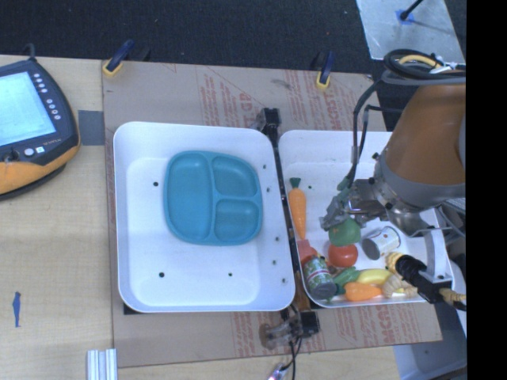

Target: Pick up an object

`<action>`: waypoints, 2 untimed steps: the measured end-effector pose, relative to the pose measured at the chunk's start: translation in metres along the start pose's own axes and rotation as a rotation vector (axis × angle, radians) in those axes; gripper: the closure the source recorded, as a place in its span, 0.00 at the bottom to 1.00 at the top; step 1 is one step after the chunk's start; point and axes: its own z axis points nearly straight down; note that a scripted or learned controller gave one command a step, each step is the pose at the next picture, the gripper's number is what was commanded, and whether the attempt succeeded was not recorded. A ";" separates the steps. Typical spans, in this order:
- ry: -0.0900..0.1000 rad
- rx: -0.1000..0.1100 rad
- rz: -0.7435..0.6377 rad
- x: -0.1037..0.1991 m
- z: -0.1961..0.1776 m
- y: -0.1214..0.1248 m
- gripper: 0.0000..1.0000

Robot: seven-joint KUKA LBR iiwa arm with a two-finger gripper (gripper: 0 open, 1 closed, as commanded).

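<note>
Nearest me, at the right bin's [317, 145] six o'clock edge, toy foods crowd together: a small can [318, 275], a yellow piece [372, 275] and an orange piece [363, 292], partly overlapping. Just beyond sits a red tomato [342, 255], with a green pepper [345, 232] touching the gripper [345, 212]; how that tool stands I cannot tell, the wrist hiding much. At nine o'clock lies a carrot [297, 210]. Farther left, a teal divided plate [213, 197] rests in the left bin [135, 212].

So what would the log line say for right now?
arm: over right bin | gripper: above green toy | plate: left bin
</note>
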 end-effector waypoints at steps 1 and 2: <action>0.000 0.001 -0.004 0.000 -0.010 0.001 1.00; -0.001 -0.003 0.003 0.008 -0.016 -0.002 1.00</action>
